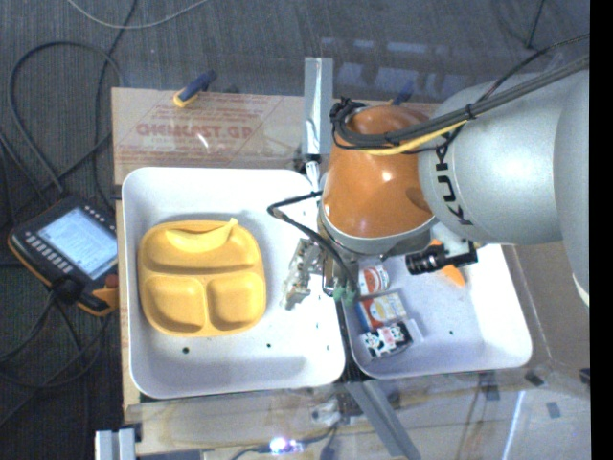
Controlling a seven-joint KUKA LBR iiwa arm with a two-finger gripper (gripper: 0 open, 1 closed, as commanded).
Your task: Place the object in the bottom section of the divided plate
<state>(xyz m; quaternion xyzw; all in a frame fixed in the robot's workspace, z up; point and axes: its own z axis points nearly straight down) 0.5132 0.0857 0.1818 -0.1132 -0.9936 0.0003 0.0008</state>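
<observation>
arm: a grey kuka arm with an orange band (375, 182) is seen reaching in from the right, its wrist hanging over the seam between the two bins.
gripper: the gripper (305, 274) is seen low over the right part of the left bin (192, 367), beside the plate and not above it.
hand state: it cannot be told whether anything is gripped; the metal parts are blurred together and no object can be made out in them.
plate: a yellow divided plate (202, 276) is laid in the left bin, with one long section at the top and two smaller sections below.
task's thing: which object is meant cannot be told. small packaged items (386, 322) are seen in the right bin (488, 338), just under the wrist, and an orange object (452, 274) is partly hidden by the arm.
plate contents: no object is seen in any section, so the placing is judged not yet done.
risk, grasp: if nothing has been picked, an empty release over the plate would be made.
risk, target: two lower sections are offered, so the object could be dropped in the wrong one or on the dividing ridge.
risk, contact: the light plate could be nudged by a low approach from its right side.
risk, cable: the black cable (292, 201) looped near the wrist could be snagged.
</observation>
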